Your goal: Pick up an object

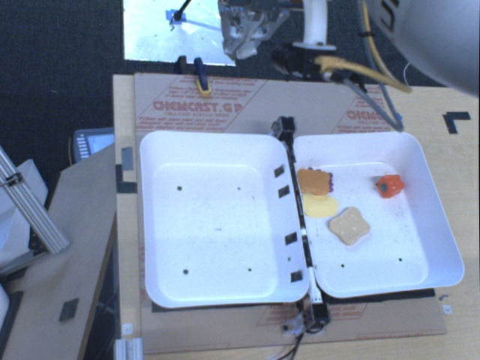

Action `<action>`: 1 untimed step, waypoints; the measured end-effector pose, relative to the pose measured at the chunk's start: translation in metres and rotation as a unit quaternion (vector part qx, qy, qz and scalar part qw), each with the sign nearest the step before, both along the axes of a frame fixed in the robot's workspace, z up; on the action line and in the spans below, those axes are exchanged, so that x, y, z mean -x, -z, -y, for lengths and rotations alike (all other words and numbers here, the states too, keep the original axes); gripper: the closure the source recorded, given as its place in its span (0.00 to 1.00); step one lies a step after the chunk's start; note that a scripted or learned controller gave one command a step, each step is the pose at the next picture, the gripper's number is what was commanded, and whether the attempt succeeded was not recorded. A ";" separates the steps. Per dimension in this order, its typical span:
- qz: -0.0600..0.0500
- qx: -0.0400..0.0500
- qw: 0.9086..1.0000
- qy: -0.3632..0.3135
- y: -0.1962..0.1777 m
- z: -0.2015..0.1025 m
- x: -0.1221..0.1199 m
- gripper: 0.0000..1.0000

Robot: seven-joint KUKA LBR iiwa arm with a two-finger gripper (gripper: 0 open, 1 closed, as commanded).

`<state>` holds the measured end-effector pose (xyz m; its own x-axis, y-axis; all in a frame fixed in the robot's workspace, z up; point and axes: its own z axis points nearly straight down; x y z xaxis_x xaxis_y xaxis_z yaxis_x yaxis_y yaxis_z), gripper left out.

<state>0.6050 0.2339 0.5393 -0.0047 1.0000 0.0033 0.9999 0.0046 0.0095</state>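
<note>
Jaws (241, 42) above bins, right bin (431, 223) holding four food pieces

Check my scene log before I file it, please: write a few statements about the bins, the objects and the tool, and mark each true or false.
1. All the objects lie in the right bin. True.
2. The red object sits beside the divider between the bins. False: it lies toward the right bin's far right side, apart from the others.
3. The tan toast-shaped piece lies nearer the camera than the yellow piece. True.
4. The tool is down inside the right bin. False: it hangs beyond the bins' far edge, above the bench.
5. The orange-brown piece lies in the left bin. False: it lies in the right bin, close to the divider.
</note>
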 end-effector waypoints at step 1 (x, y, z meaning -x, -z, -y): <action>-0.003 0.001 1.000 0.002 0.004 0.000 -0.033 1.00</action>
<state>0.6379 0.2339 0.5352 -0.0004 1.0000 0.0009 1.0000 0.0004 0.0042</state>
